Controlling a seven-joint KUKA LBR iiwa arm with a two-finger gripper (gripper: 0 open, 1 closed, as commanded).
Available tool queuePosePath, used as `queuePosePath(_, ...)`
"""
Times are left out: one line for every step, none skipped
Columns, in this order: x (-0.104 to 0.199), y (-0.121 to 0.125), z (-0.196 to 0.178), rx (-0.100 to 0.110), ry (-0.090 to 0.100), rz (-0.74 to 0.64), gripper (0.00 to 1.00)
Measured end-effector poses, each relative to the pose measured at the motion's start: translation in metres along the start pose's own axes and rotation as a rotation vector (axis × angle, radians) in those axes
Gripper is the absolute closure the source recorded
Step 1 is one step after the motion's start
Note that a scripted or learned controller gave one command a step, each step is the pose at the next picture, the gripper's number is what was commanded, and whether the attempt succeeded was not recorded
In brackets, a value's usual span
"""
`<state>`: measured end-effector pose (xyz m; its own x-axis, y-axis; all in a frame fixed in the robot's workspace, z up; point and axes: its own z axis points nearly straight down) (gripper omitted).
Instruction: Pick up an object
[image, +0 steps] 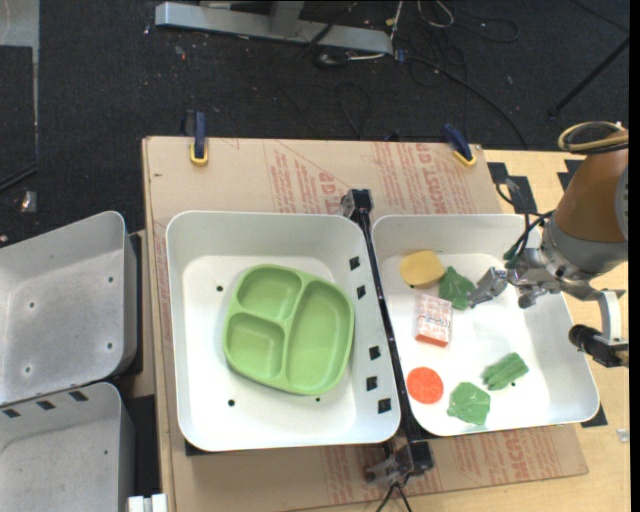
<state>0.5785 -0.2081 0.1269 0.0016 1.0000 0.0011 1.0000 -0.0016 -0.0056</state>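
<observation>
I see the gripper (490, 287) low in the right bin (570, 385), just beside a green piece (457, 287) near the yellow disc (422, 267). I cannot tell its grip state. The green tray (289, 328) sits in the left bin (200, 260).

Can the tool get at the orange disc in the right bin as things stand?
Probably yes. The orange disc lies flat and apart from the green pieces beside it, open from above. The tool sits in the same bin.
</observation>
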Motion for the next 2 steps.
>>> queuePosePath(0.001,0.0,0.037,-0.003,-0.001,-0.001,0.0)
queuePosePath(0.001,0.001,0.024,-0.006,-0.002,-0.001,1.0)
